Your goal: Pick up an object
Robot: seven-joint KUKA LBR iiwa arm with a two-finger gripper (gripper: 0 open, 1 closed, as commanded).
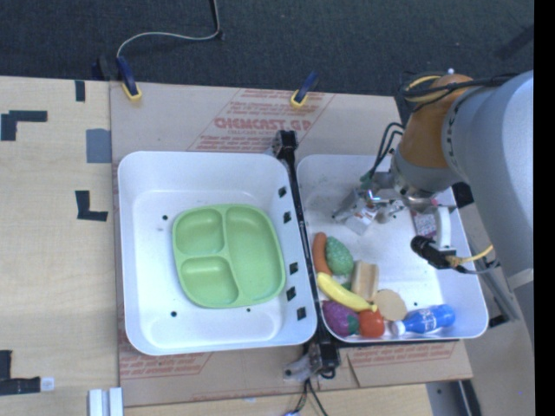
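From the camera view, the gripper hangs over the upper part of the right bin, a blurred metallic tangle; whether its fingers are wide or narrow cannot be told, and nothing is seen between them. Toy food crowds that bin's lower left corner: a yellow banana, an orange carrot, a blue bottle. Left of the right bin, the left bin carries a green divided tray.

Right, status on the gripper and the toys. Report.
Gripper low over the right bin's upper half, nothing seen in it. Toy food bunched at the bin's lower left, banana among it. Blue bottle lower right. Green tray in left bin.
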